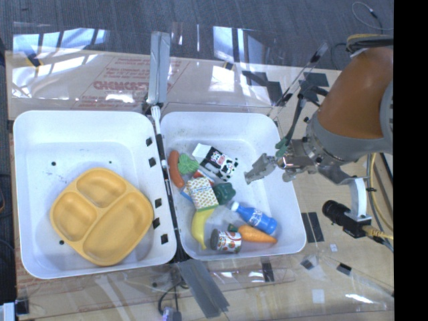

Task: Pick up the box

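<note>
Two shallow white plastic bins are sitting side by side across the middle of the frame, their walls smooth and rounded at the corners. The left bin (40,132) is holding a yellow divided plate (100,215), matte and softly moulded, with three shallow compartments. The right bin (234,122) is carrying a loose cluster of toys in its centre and lower half.

The box (201,193), a small rectangular carton with a pale, speckled printed face, is lying tilted near the centre-left of the right bin. A black-and-white patterned carton (219,164) is resting just above it, and a dark green lump (224,192) is touching its right edge. An orange carrot (175,169) with a green top is lying to its upper left. Below it a glossy yellow banana (199,226) is curving downward, beside a small cylindrical can (226,241), a second orange carrot (257,235) and a blue bottle (255,217) with a white cap.

The arm is reaching in from the right of the frame, its broad orange band (354,92) smooth and rounded above a grey wrist. The gripper (256,172) is hanging over the right part of the right bin, its metal fingers empty and apart from the box; whether they are spread or closed cannot be told.
</note>
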Controlling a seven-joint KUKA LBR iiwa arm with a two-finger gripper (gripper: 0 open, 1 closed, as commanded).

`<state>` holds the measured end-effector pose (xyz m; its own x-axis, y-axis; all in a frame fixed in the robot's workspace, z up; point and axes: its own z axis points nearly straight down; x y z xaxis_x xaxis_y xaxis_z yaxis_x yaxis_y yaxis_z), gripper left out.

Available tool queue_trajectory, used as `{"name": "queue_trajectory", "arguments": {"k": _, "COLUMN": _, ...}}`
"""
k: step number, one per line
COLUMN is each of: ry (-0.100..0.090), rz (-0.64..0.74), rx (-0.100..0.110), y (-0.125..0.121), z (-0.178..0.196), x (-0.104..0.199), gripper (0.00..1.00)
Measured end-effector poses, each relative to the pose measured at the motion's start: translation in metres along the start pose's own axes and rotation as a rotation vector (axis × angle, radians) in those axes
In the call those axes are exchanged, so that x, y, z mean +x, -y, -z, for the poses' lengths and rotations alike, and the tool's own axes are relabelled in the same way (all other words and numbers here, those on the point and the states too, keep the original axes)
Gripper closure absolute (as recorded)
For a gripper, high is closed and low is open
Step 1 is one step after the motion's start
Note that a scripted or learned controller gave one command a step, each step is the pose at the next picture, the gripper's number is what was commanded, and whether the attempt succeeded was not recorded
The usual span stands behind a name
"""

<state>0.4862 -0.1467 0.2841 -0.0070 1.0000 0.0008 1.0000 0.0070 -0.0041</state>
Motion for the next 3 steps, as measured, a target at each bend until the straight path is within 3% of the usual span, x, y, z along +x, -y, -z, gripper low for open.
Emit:
{"name": "queue_trajectory", "arguments": {"k": 1, "ry": -0.001, "rz": -0.007, "rx": 0.003, "y": -0.005, "z": -0.108, "x": 0.046, "gripper": 0.0}}
{"name": "queue_trajectory", "arguments": {"k": 2, "ry": 0.001, "rz": 0.043, "rx": -0.025, "y": -0.072, "z": -0.181, "x": 0.04, "gripper": 0.0}}
{"name": "queue_trajectory", "arguments": {"k": 3, "ry": -0.004, "rz": -0.096, "rx": -0.023, "y": -0.021, "z": -0.183, "x": 0.05, "gripper": 0.0}}
